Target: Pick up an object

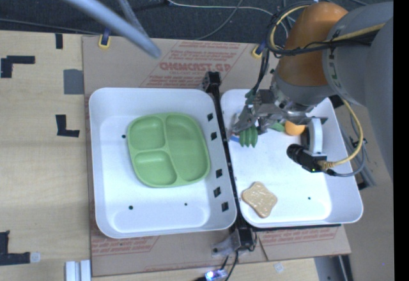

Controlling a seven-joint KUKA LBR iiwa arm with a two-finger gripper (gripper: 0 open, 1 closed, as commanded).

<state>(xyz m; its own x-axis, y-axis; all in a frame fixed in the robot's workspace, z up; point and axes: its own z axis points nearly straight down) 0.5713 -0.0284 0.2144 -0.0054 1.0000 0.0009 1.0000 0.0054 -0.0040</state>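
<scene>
My gripper hangs low over the far left part of the right bin, close to the divider between the bins. A green object with a blue end lies right under its tip, touching or nearly touching it. More green shows beside the wrist, and an orange object peeks out just right of it, partly hidden by the arm. A tan, cracker-like piece lies apart near the front of the same bin.
The left bin holds a green divided plate. A black camera module with a yellow cable hangs off the wrist over the right bin. A grey pole crosses the upper left. Cables trail behind the bench.
</scene>
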